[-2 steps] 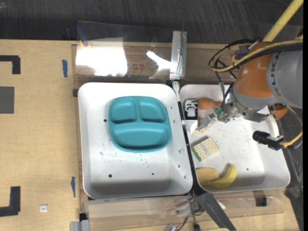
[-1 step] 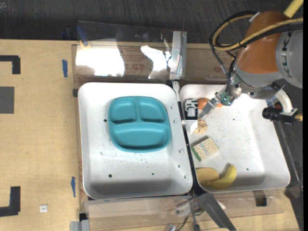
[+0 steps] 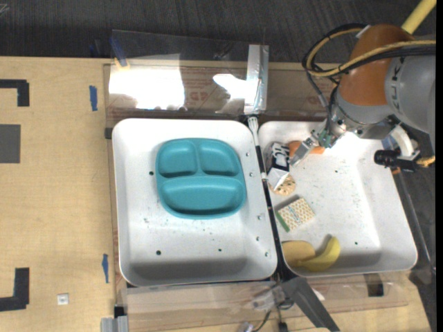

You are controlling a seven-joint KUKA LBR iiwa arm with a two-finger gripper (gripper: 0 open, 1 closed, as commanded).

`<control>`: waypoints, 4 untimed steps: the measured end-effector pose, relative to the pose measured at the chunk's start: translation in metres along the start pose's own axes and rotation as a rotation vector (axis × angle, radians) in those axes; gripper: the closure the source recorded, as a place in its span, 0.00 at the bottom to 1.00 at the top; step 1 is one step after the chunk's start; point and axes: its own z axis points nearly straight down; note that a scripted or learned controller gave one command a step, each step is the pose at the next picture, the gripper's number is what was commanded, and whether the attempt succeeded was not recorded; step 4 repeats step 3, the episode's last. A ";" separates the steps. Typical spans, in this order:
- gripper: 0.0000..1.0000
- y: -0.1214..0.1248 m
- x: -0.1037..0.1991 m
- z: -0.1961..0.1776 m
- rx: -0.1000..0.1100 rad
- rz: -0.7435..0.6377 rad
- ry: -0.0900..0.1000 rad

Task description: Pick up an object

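- Gripper (image 3: pixel 322 140) low over right bin's (image 3: pixel 360 206) far-left corner, beside small orange object (image 3: pixel 296 146); probably lining up a grasp.
- Fingers' state: cannot tell (too small).
- Banana (image 3: pixel 320 252) near, untouched.

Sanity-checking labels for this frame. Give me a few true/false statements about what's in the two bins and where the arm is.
1. The teal divided plate lies in the left bin. True.
2. The banana lies at the far edge of the right bin. False: it lies at the near edge, towards the left corner.
3. The gripper is over the right bin's far side. True.
4. The banana is between the gripper's fingers. False: the banana lies apart from it on the bin floor.
5. A patterned card lies in the right bin. True.
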 end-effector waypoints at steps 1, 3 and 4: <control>0.00 -0.019 0.012 0.005 -0.018 0.268 -0.014; 1.00 -0.027 -0.057 0.024 0.006 0.295 0.011; 1.00 -0.027 -0.057 0.024 0.006 0.295 0.011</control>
